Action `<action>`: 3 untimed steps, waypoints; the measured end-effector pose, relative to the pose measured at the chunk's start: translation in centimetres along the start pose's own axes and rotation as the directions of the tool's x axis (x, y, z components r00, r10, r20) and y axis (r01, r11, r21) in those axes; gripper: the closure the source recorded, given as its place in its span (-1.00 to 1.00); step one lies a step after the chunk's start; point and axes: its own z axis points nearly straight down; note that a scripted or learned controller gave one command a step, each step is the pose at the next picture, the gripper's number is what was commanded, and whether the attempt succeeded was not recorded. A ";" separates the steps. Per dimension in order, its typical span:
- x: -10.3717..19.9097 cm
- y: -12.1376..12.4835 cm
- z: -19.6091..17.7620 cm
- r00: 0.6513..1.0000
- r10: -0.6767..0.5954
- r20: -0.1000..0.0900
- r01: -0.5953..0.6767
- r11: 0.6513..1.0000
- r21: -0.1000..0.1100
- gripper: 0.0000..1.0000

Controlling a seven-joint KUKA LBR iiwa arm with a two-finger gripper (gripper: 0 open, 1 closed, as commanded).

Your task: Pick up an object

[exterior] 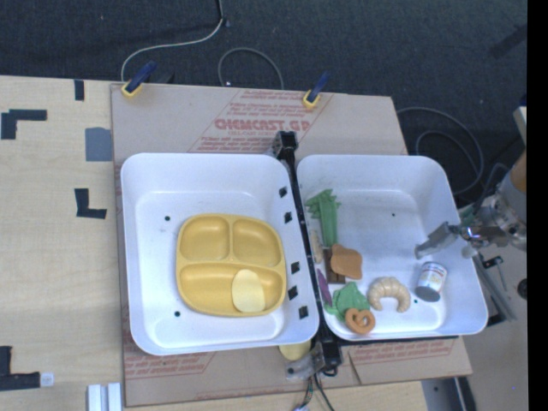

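My claw [432, 245] hangs at the right rim of the right bin [428, 171], reaching in from that side. Whether it is spread or clenched, I cannot tell; the view is too small and blurred there. Nothing visibly sits in it.

Landmark: the small can [431, 280], lying in the right bin just below my claw. It is the nearest candidate, apart from the claw, not touched as far as I can see.

Left of the can: a croissant [390, 294], near. Further left, a small orange ring-shaped pastry [360, 320], touching a green leafy piece [348, 298]. Up and left of the can: a brown bread slice [346, 263], and beyond it a green vegetable stalk [325, 213] along the divider.

Well left of the can, in the left bin [141, 229]: a yellow divided plate [229, 264] with a pale yellow disc [248, 292] in its lower compartment.

Progress, my judgement: nothing lifted yet. Everything rests on a bin floor. Left to do: descend on one object, close, raise it clear.
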 end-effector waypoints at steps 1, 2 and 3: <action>2.4 7.1 12.8 1.000 -0.005 0.004 0.005 1.000 -0.006 -1.00; 8.5 14.9 12.1 1.000 -0.008 0.003 0.008 1.000 -0.009 -1.00; 12.2 17.6 11.6 1.000 -0.005 0.016 0.005 1.000 0.016 -1.00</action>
